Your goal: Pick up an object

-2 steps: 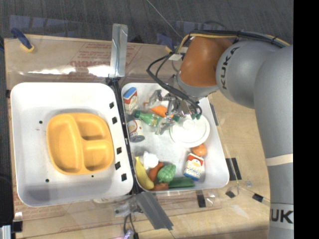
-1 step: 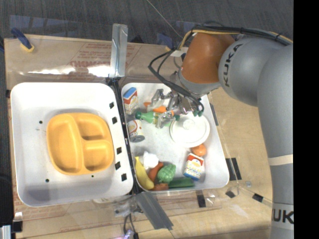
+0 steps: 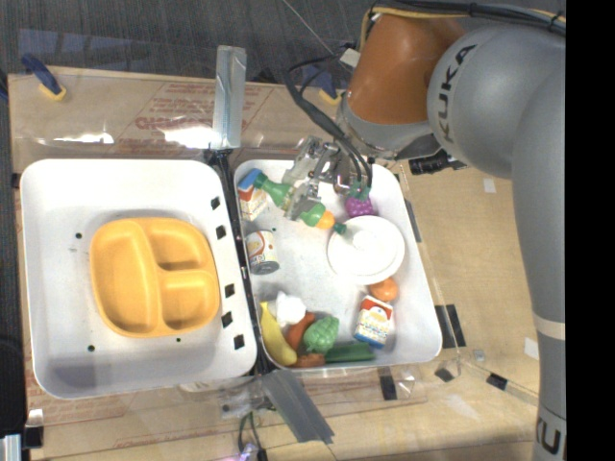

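My gripper (image 3: 312, 179) hangs low over the far end of the right bin (image 3: 415, 286), below the orange band of the arm. Right under it lies a green bottle-shaped toy (image 3: 291, 203) with an orange tip, slanting from upper left to lower right. The gripper's metal parts overlap the toy's middle, and I cannot make out whether it is gripped. A bunch of purple grapes (image 3: 358, 203) sits just to the right of the gripper. A small carton (image 3: 252, 198) stands just to the left.
The right bin also holds a white plate (image 3: 365, 246), a can (image 3: 261, 251), an orange (image 3: 384, 289), a juice carton (image 3: 375, 322), a banana (image 3: 273, 334) and green vegetables (image 3: 324, 332). A yellow divided tray (image 3: 154, 277) lies in the left bin (image 3: 48, 209).
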You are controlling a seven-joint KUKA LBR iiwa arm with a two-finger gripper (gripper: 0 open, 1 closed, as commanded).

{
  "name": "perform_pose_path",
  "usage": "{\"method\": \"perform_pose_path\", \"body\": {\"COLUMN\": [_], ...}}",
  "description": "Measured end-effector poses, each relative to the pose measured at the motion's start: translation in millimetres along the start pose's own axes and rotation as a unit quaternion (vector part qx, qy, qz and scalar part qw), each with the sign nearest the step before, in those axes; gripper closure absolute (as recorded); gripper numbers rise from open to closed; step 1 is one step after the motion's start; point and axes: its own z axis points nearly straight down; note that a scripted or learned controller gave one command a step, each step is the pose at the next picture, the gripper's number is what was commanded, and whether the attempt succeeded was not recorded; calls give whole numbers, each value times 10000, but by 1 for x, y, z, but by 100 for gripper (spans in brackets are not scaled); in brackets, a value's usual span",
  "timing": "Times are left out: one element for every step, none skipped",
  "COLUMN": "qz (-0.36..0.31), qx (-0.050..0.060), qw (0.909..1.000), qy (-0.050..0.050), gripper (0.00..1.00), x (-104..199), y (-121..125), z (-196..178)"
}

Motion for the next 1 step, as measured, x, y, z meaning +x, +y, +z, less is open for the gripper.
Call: {"method": "perform_pose_path", "body": {"qz": [-153], "qx": [21], "qw": [9998], "qy": [96], "gripper": [100], "x": [11], "y": [-115], "z": [97]}}
